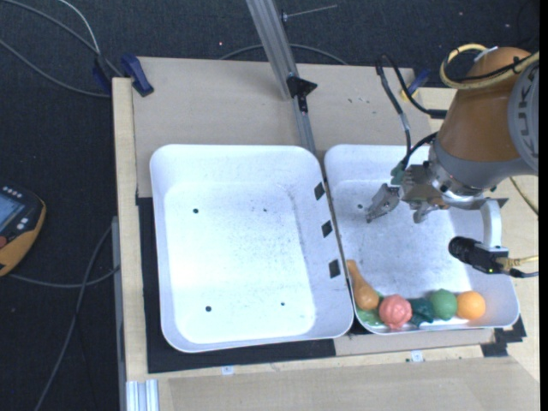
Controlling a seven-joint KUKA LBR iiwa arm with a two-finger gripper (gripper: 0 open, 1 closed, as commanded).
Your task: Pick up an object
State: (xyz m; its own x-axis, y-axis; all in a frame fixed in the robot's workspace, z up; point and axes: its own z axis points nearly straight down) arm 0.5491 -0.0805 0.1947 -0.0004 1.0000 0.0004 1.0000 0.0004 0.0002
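The 2 bins lay side by side, and in the right bin (pixel 488 315) the gripper (pixel 402 208), fingers apart and holding nothing, hung well up-frame of the toys (pixel 419 306) along the near wall.

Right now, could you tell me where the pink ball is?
The pink ball lies along the right bin's near edge, between the orange carrot-shaped toy and the green toy.

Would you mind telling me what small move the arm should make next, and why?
Probably shift the gripper toward the near edge of the right bin: its open fingers hang above bare floor, while the pink ball, green ball and orange ball lie there.
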